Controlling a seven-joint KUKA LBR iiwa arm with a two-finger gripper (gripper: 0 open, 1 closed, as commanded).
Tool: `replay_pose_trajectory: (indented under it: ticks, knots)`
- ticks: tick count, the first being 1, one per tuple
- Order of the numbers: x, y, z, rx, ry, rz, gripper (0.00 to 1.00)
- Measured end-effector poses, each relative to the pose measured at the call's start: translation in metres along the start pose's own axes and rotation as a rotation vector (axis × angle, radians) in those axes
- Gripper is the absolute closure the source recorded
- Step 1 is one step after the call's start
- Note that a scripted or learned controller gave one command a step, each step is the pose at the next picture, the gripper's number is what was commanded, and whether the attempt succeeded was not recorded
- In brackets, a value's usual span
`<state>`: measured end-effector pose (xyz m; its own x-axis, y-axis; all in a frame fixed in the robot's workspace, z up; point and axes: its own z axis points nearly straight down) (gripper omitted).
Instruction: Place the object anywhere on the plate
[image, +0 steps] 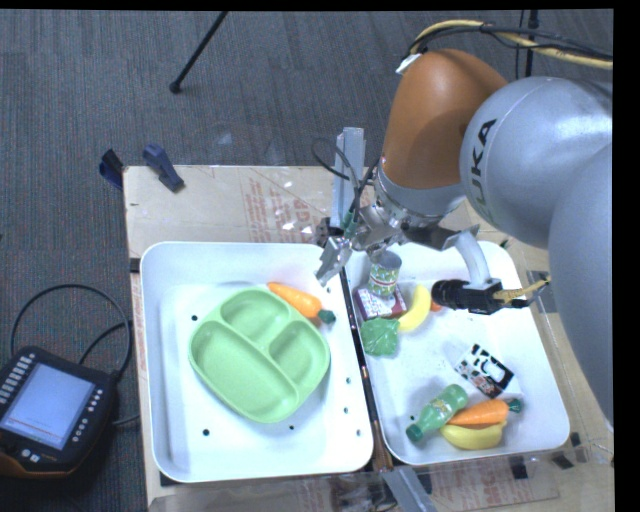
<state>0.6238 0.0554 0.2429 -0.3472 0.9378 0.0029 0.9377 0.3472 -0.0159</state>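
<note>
Overhead, my jaws (334, 262): metal fingers, spread, holding nothing, above the bins' shared rim.
Plate (262, 352): glossy green plastic, rounded, three compartments, left bin (160, 300).
Carrot (295, 298): smooth orange taper, touching plate's far edge.

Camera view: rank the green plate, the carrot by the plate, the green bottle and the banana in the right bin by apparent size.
1. green plate, by far the largest.
2. green bottle and carrot: too alike to rank.
3. banana, partly hidden, so its place is unsure.
</note>
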Motion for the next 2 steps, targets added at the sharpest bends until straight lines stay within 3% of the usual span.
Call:
replay_pose_trajectory:
  ticks: [1,2]
  knots:
    - [0.084,-0.032,0.147,-0.005,-0.001,-0.026,0.00]
    - [0.098,-0.032,0.140,0.008,0.028,-0.032,1.00]
